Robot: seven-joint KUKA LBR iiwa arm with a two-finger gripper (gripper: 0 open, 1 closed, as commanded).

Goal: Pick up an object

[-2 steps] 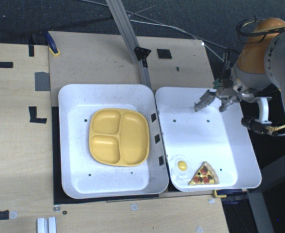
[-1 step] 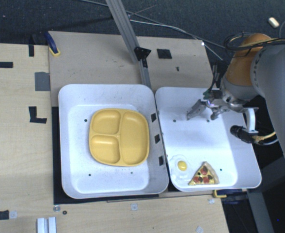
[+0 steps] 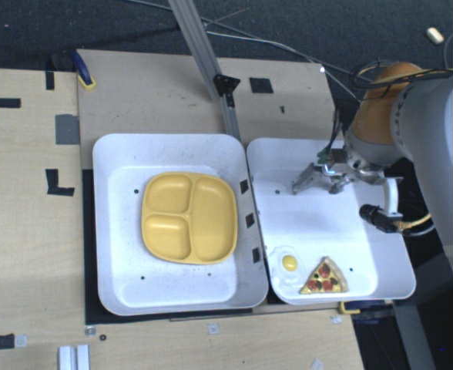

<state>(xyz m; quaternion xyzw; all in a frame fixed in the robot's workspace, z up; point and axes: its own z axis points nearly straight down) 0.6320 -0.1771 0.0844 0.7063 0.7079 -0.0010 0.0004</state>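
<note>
In the right bin [image 3: 303, 214] my gripper [image 3: 317, 185] hangs over the upper part of the white floor. Its two fingers are spread apart with nothing between them, so it is open. A toy fried egg [image 3: 287, 263] and a pizza slice [image 3: 325, 277] lie side by side near the bin's front edge, well below the gripper and apart from it. A yellow divided plate [image 3: 189, 217] rests in the middle of the left bin [image 3: 119, 206].
A slanted metal pole [image 3: 203, 45] with a black clamp runs down to the gap between the bins. The grey arm with its orange band [image 3: 380, 106] and cables crowd the right bin's upper right side. Bare bench surrounds the bins.
</note>
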